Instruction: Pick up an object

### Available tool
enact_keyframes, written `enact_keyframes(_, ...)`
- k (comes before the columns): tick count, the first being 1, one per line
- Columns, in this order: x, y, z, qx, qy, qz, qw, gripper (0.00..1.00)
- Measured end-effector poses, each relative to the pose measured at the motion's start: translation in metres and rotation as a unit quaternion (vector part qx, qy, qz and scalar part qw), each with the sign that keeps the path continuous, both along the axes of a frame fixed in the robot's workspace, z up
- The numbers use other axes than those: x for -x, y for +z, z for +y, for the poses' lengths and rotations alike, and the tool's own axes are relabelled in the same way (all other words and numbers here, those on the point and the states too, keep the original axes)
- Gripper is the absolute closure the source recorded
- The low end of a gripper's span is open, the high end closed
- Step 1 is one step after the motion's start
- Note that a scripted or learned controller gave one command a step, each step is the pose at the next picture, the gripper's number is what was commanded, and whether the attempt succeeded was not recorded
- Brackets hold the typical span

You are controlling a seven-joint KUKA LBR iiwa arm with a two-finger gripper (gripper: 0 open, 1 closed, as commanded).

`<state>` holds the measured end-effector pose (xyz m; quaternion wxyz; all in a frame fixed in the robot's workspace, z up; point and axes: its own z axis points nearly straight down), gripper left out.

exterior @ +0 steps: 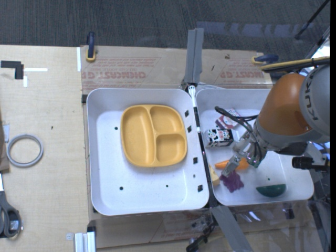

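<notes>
White plastic left bin (pixel 100 156) holds a yellow divided plate (pixel 154 135). Right bin (pixel 302 185) holds a purple toy (pixel 231 181), green object (pixel 271 190), cow-patterned carton (pixel 219 136); gripper (pixel 242 159) clamps an orange carrot-shaped toy (pixel 231 165).

a robotics lab: kuka arm (pixel 286 112), taped plywood bench (pixel 42 193), white bins (pixel 100 156).

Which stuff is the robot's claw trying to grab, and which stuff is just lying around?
For the job: claw; small orange carrot-shaped toy; purple toy; black-and-white cow-patterned toy; dark green rounded object.

Just lying about: yellow divided plastic plate; grey ring; scissors.
</notes>
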<state>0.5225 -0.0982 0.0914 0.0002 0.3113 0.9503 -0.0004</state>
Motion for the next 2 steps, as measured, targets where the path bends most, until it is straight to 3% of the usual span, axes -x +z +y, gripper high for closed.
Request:
enact_keyframes(1,0.000,0.009,0.000,0.0006,0.002,0.000,1.0000,1.00)
enact_keyframes(2,-0.080,0.101,0.086,0.0000,-0.013,-0.001,0.9999,1.00)
